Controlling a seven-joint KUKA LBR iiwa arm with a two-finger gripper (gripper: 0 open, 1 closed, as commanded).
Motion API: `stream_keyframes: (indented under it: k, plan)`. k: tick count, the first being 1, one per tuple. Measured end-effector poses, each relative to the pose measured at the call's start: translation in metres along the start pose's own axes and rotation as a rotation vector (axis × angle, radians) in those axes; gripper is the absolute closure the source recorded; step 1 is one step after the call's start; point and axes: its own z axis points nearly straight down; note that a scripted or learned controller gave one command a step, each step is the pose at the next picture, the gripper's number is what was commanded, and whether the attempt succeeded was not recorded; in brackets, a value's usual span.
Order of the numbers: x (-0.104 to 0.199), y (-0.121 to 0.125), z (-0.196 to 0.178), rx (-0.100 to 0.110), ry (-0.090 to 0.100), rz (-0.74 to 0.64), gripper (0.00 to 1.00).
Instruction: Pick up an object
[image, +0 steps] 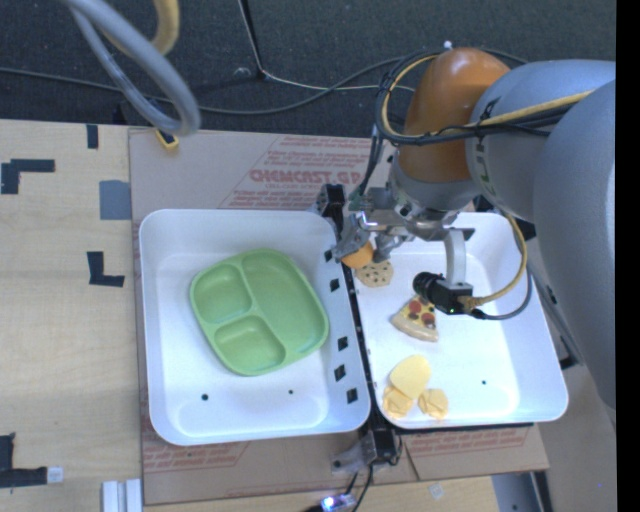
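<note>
My gripper (358, 243) hangs over the far left corner of the right bin (500, 400), close to the divider between the bins. A small orange piece (355, 258) lies right at its tip, partly covered by it. Just to the right of that piece is a round brown cookie (376, 273). A pizza slice toy (415, 319) rests in the middle of the bin. Three pale yellow pieces (410, 376) lie near its front edge.
The left bin (170, 400) holds a green divided plate (260, 310). A black cable clip (440, 292) dangles from the arm over the right bin, beside the pizza slice. Cables run across the dark floor behind the bench.
</note>
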Motion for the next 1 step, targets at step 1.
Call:
stream_keyframes:
  k: [1]
  plan:
    - [0.0612,-0.0167,-0.0006,0.0,0.001,-0.003,1.0]
